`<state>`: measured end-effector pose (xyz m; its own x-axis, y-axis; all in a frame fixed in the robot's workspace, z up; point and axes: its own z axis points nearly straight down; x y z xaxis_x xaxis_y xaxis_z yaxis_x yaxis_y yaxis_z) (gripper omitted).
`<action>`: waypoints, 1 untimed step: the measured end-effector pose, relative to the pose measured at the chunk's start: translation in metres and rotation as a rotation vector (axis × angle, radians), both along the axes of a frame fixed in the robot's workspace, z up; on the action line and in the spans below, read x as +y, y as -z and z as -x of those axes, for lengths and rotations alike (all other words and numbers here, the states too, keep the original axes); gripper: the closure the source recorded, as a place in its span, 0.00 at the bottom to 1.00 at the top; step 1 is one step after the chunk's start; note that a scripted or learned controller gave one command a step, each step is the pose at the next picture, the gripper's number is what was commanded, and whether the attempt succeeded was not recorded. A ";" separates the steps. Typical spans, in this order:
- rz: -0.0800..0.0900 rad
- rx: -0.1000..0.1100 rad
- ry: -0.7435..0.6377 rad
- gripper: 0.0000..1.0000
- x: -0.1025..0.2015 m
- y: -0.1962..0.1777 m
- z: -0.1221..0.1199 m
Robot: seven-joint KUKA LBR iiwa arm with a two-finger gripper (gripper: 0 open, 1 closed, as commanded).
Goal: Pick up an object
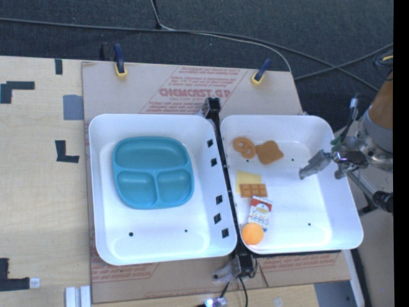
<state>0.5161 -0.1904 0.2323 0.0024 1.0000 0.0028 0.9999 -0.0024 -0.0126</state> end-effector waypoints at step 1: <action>0.003 -0.011 -0.003 0.00 0.000 -0.006 -0.003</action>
